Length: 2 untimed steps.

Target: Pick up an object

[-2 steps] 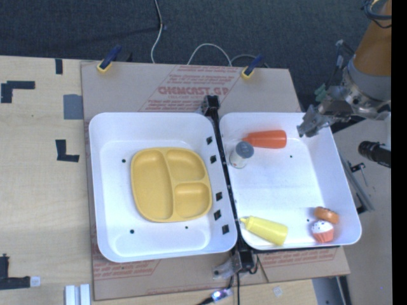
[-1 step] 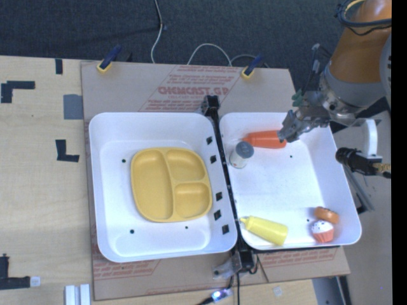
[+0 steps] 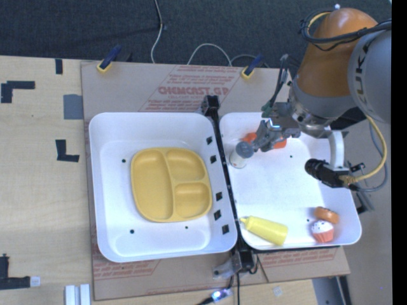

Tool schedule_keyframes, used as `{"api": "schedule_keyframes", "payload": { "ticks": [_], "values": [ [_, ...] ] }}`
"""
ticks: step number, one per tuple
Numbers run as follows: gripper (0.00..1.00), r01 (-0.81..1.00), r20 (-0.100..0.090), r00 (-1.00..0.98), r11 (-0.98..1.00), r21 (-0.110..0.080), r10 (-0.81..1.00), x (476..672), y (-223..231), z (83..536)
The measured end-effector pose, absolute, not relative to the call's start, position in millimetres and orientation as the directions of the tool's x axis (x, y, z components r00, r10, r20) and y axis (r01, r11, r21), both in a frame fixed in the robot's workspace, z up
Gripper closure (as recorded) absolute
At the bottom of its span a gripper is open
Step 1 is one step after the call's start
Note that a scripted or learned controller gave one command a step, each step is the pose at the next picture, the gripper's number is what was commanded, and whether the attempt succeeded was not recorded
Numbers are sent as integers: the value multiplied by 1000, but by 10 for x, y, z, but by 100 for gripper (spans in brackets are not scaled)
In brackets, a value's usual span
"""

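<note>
Reaching tool (image 3: 245, 149) low over right bin (image 3: 289, 176)

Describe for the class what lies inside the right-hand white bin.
The right bin holds a yellow bottle, an orange-and-white toy and an orange object partly covered by the gripper.
</note>
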State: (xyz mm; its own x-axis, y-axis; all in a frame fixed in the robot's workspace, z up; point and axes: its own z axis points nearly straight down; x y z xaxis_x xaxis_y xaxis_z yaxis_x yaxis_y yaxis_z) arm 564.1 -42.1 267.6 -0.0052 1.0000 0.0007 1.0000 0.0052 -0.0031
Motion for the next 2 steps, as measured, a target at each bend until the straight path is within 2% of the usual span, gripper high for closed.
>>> {"api": "schedule_keyframes", "payload": {
  "ticks": [1, 2],
  "values": [
    [100, 1000, 1, -6, 6, -4, 1000, 5440, 119, 2535],
    [100, 1000, 1, -7, 7, -3, 1000, 5348, 634, 2530]
  ]
}}
